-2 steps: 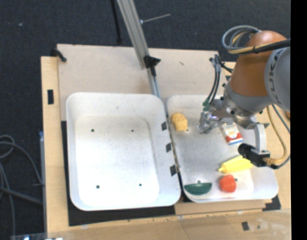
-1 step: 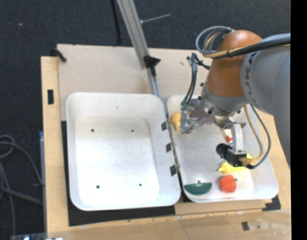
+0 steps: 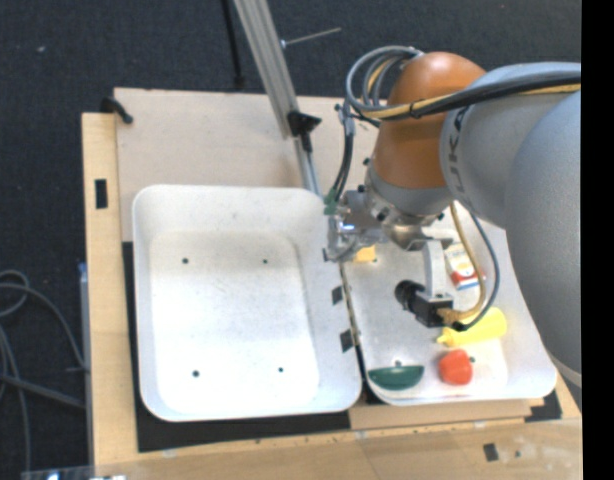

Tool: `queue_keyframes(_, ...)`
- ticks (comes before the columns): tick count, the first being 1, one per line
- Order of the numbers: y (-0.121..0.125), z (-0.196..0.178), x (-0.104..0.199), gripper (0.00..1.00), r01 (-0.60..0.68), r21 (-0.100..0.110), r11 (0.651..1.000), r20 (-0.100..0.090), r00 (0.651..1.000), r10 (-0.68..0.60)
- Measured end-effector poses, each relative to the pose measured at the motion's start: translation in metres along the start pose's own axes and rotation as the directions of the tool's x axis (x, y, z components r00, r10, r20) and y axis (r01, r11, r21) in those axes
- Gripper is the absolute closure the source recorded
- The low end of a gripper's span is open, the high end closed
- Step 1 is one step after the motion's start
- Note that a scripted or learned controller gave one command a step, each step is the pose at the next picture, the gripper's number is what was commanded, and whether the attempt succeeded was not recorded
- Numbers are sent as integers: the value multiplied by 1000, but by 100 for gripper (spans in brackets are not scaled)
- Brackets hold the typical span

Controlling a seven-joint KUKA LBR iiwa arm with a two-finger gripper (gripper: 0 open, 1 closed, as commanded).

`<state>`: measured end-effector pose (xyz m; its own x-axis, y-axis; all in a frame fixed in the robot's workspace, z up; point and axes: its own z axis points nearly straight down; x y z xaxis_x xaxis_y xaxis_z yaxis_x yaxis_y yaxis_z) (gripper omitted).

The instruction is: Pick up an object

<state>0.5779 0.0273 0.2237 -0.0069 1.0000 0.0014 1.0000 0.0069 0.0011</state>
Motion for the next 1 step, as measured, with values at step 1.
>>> queue_keyframes(1,2,-5,61,100,2,0,1000,-1,1000,-2)
